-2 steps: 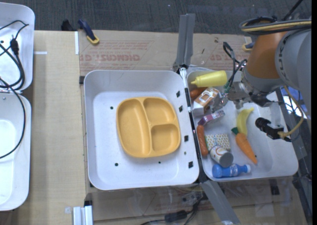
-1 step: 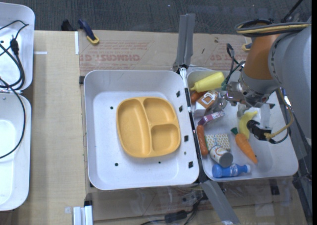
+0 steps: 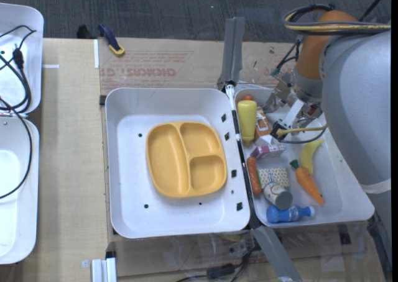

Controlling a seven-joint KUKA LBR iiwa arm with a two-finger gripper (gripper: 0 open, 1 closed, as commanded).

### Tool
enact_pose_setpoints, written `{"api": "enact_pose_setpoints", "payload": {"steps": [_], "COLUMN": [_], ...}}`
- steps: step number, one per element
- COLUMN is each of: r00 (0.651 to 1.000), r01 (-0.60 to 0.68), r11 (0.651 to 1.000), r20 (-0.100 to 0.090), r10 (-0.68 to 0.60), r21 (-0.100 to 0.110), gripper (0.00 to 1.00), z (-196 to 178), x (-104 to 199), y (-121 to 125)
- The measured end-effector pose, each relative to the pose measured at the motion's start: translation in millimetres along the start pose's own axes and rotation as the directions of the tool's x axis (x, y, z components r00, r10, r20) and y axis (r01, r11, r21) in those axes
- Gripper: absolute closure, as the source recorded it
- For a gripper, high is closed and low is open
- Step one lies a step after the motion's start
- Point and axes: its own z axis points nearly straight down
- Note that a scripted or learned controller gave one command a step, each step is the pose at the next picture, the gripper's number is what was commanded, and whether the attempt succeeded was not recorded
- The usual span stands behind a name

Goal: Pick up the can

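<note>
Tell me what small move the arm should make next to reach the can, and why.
Probably carry the gripper down the view until above the can. The gripper is at the top end of the right bin beside the mustard bottle, while the can lies lower down, between the sausage and the carrot.

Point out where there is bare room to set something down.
In the left bin, bare white floor rings the yellow plate on every side. The right bin is crowded: can, carrot and blue bottle lie close together.
</note>
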Motion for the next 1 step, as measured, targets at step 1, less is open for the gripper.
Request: {"api": "enact_pose_setpoints", "payload": {"steps": [1], "r00": [1.000], "r01": [0.005], "r11": [1.000], "r20": [0.003], "r10": [-0.005], "r21": [0.001], "gripper": [1.00], "z": [-9.1], "x": [-0.3], "y": [-0.1]}}
